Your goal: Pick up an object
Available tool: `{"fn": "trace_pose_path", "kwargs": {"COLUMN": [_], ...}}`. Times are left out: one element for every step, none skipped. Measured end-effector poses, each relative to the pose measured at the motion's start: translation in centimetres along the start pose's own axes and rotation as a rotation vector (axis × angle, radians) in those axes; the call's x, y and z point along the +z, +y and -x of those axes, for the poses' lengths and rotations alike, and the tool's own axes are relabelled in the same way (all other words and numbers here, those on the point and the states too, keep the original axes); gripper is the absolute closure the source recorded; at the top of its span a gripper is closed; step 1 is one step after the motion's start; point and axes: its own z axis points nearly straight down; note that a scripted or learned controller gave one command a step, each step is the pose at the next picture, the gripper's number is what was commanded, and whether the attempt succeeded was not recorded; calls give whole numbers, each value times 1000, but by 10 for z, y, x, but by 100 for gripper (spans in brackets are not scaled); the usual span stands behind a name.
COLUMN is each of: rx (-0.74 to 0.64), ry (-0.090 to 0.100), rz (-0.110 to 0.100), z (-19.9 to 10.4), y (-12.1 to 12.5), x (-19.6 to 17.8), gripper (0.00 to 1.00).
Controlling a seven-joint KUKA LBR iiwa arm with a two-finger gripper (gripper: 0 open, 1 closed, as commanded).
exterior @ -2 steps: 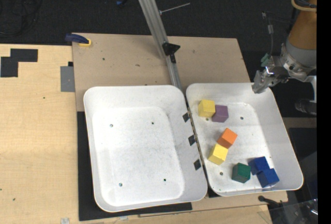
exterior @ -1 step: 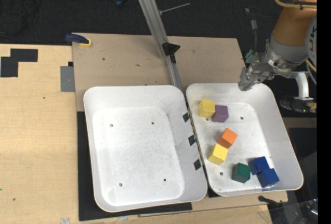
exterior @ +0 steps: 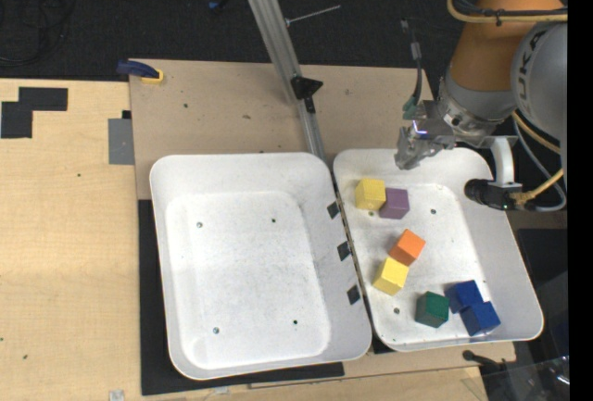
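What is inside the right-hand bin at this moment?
The right bin holds two yellow cubes, a purple cube, an orange cube, a green block and blue blocks. The pincer covers part of its far rim.

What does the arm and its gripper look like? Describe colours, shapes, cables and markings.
The arm is a rounded grey body with a bulging orange band above the wrist and dark lettering on its grey shell. Yellowish cables loop over the orange band, and more run down its right side. A ringed grey wrist narrows to a small, dark metallic gripper. A white bracket with a black part sits beside it.
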Motion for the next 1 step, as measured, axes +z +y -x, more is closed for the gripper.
{"fn": "trace_pose_path", "kwargs": {"rx": [1], "ry": [0], "rz": [1], "z": [-50], "y": [-12], "x": [-3], "gripper": [100]}}
